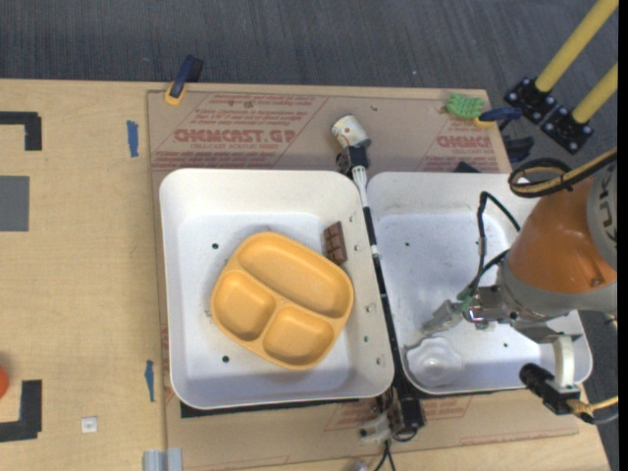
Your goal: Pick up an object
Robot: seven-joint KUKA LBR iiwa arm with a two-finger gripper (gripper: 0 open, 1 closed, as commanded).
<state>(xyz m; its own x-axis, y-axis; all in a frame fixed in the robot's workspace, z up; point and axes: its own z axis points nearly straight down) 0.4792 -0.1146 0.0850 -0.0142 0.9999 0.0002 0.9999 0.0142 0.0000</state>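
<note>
Gleaming smooth yellow three-compartment tray (283, 300)

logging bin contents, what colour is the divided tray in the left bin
Yellow-orange: the three-compartment plastic tray shows best in the camera view.

Even, fairly bright overhead light fills the frame, with no hard shadows. The two white bins (186, 292) come close to washing out, and the right bin's floor shows a soft sheen near its lower left corner. Only a thin, soft shadow edges the yellow divided tray (283, 297) along its lower left. The grey floor across the top of the frame is darker and grainy. Focus is moderate throughout; printed lettering on the cardboard (235, 126) is readable but soft, and fine detail at the right edge looks slightly smeared.
</note>
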